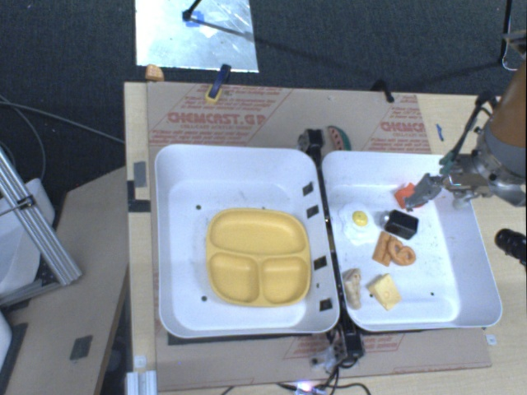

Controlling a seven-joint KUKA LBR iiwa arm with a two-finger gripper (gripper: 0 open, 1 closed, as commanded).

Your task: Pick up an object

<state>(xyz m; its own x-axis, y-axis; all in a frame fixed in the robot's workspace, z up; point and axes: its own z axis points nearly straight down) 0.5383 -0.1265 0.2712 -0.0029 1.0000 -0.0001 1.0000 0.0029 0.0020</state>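
The right bin point(469, 245) holds several toy foods. A fried egg point(358, 223) lies near its left wall, with a small black block point(402, 223) just to its right. Below them are an orange pretzel point(394, 251), a yellow cheese wedge point(384, 291) and a beige piece point(352, 287). A small orange-red object point(404, 194) sits toward the bin's back. My gripper point(423, 191) reaches in from the right and hangs right beside that orange-red object, just above the black block. I cannot tell whether it touches either one.
The left bin point(177, 220) holds a yellow divided tray point(258, 256). A black divider with clips point(323, 237) runs between the bins. A dark fixture point(512, 243) sits at the right edge. Cardboard point(247, 118) lies behind the bins.
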